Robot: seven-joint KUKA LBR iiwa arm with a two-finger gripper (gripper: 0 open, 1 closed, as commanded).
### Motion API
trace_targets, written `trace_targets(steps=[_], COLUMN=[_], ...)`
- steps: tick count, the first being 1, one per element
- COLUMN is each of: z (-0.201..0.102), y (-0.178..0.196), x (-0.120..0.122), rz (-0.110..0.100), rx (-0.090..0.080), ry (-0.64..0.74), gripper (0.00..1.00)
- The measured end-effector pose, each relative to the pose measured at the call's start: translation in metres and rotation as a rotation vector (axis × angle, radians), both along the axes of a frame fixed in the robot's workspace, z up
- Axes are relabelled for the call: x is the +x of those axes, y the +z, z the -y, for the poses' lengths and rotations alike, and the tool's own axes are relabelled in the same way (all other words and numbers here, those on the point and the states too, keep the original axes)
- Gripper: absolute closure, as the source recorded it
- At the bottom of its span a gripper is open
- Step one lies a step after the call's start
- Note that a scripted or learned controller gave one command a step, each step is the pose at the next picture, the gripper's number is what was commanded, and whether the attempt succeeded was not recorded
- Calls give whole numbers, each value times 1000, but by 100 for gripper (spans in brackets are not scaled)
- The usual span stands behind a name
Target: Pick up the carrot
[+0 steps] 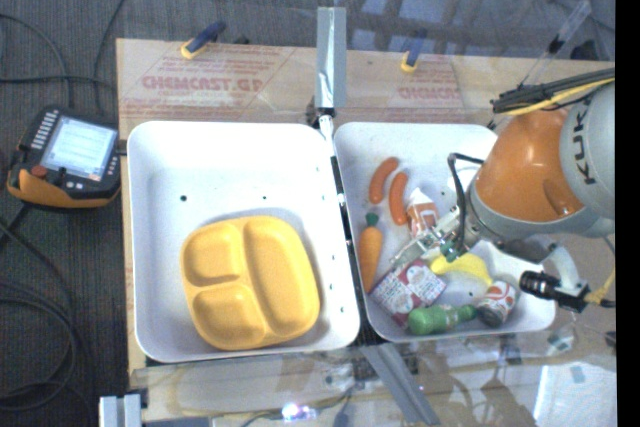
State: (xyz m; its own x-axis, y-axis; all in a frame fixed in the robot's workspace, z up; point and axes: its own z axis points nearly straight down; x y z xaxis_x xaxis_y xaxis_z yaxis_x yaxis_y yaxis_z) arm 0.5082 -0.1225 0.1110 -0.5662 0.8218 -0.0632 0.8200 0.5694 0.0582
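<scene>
The carrot (370, 255), orange with a small green top, lies along the left wall of the right bin (440, 137), its tip pointing toward the front. My gripper (438, 241) hangs low over the middle of the same bin, to the right of the carrot and apart from it. It sits just above a yellow banana-like toy (462, 266). The orange wrist band (525, 170) covers the bin's right part.
Two orange-red sausages (390, 187) lie behind the carrot. A red-and-white packet (408, 288), a green toy vegetable (430, 319) and a small can (498, 301) crowd the front of the right bin. A yellow divided tray (250, 281) rests in the left bin (160, 215).
</scene>
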Motion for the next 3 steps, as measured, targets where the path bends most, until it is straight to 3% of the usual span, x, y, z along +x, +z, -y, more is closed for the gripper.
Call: trace_targets(steps=[1,2,3], z=[-10,11,1], y=[0,0,-1], x=[74,-2,69], rz=[-25,-2,-26], rx=[9,18,10], ry=[-86,-231,-148], gripper=[0,0,0])
